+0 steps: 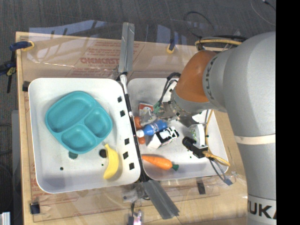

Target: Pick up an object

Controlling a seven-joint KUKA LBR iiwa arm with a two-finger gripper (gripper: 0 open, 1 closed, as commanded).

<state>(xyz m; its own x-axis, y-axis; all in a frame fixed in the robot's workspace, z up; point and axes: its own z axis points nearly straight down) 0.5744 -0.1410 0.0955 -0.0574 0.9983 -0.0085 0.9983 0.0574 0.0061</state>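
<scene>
Down in the right bin [216, 146], the pincer [165, 110] hangs over the clutter near that bin's left wall; whether it is spread or pressed together I cannot tell, since the wrist and cables cover it. Nearest below it, toward seven o'clock, lies a small bottle with a blue wrap [151, 129], its long axis running from about eight o'clock to two. Just past the bottle at five o'clock sits a black-and-white toy [165, 136]; a red-and-white packet [145, 109] lies at nine o'clock of the pincer. A toy carrot [158, 162] rests further off at six o'clock, lying nearly level across the bin. Faint red lettering on the counter [70, 60] under the plastic sheet is too blurred to read; "KU" shows on the arm's base [260, 210].
</scene>
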